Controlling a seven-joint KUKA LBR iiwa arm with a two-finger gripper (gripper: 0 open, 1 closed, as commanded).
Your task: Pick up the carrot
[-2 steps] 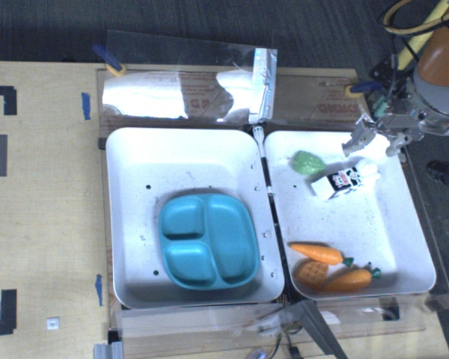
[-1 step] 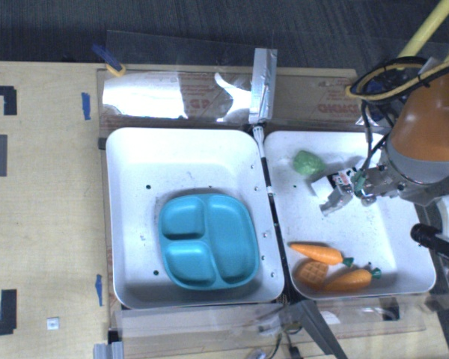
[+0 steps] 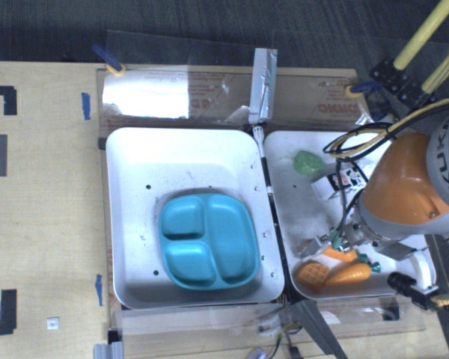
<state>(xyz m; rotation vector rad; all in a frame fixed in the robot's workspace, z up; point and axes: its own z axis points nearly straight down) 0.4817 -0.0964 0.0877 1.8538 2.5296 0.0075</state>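
The orange carrot (image 3: 350, 274) with a green stem end lies along the front wall of the right bin (image 3: 292, 200), pointing left to right. The gripper (image 3: 334, 240) hangs low in that bin, just above and behind the carrot's left half, and the grey and orange wrist covers most of it. A second small orange piece (image 3: 338, 255) shows between the gripper and the carrot. I cannot tell whether anything is in the gripper's grasp.
A brownish-orange round item (image 3: 311, 275) touches the carrot's left end in the front left corner. A green item (image 3: 309, 162) lies at the back of the right bin. The left bin (image 3: 127, 170) holds a blue divided plate (image 3: 208, 239). Cables loop over the arm.
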